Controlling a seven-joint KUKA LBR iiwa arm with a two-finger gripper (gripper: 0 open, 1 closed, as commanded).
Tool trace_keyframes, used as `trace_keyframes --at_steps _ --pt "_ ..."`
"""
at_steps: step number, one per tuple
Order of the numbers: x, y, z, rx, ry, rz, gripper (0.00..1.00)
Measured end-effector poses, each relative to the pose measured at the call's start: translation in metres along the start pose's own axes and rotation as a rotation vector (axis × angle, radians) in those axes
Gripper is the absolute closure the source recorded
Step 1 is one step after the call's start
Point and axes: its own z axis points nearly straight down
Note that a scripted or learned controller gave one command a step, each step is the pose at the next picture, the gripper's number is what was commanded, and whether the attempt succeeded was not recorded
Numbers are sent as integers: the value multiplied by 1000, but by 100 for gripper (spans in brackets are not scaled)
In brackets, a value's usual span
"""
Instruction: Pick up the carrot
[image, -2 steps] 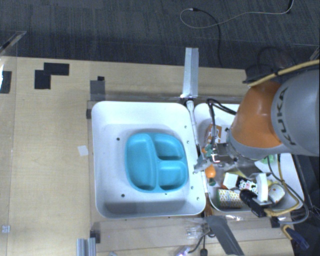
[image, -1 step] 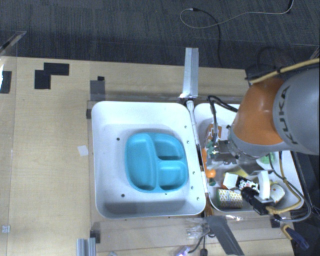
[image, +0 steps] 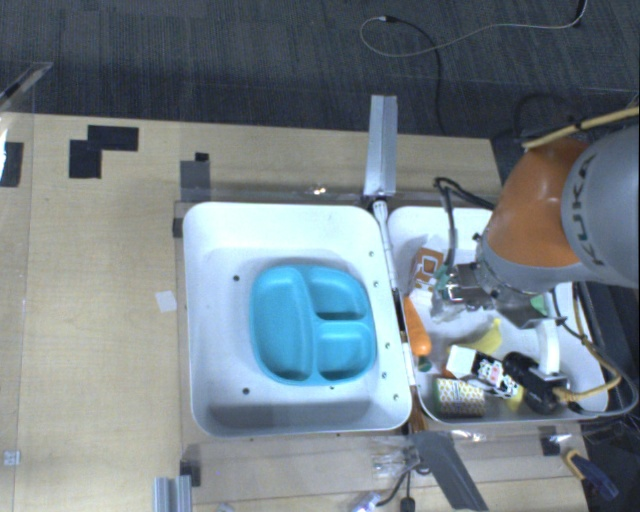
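Camera view: the carrot (image: 416, 328) lies along the right bin's (image: 598, 398) left wall, near its middle. The gripper (image: 447, 292) hangs just beside it; its grip state cannot be told.

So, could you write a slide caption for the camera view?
Arm above the right bin, near the carrot at its left wall; blue tray in the left bin.

Arm (image: 560, 215) cut off at right edge; wrist hides right bin (image: 470, 410) middle.
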Motion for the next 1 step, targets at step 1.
trace_keyframes --at_steps 1 --pt "79 -25 0 2 1 121 100"
